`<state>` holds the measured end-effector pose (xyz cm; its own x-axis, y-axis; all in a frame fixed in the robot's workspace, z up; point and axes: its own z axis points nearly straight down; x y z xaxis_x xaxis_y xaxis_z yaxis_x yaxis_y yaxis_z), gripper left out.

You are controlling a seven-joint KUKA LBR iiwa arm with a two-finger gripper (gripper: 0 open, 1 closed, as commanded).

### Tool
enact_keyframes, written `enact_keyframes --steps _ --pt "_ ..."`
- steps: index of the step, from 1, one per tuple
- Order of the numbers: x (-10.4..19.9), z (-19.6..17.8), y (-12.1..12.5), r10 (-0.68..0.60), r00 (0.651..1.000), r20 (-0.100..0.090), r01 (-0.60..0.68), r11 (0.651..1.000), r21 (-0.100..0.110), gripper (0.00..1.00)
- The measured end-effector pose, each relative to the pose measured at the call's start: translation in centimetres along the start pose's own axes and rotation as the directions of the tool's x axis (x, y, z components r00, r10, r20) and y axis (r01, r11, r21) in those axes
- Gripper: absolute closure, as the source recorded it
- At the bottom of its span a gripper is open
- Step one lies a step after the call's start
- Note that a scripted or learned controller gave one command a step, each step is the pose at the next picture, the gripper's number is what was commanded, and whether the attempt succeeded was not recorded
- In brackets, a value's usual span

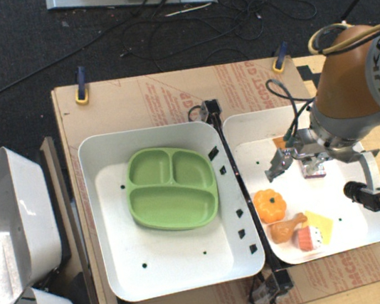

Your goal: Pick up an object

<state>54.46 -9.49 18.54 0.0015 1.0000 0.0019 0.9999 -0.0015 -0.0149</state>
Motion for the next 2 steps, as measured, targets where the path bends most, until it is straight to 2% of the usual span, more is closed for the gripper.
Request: enact_keyframes --steps 1,2 --pt "0.0 -0.7 0.3 -0.002 1.000 0.002 0.002 1.000 -0.014 0.00" --pt "-0.4 5.6 0.6 0.000 1.000 0.001 0.000 1.000 -0.009 0.00"
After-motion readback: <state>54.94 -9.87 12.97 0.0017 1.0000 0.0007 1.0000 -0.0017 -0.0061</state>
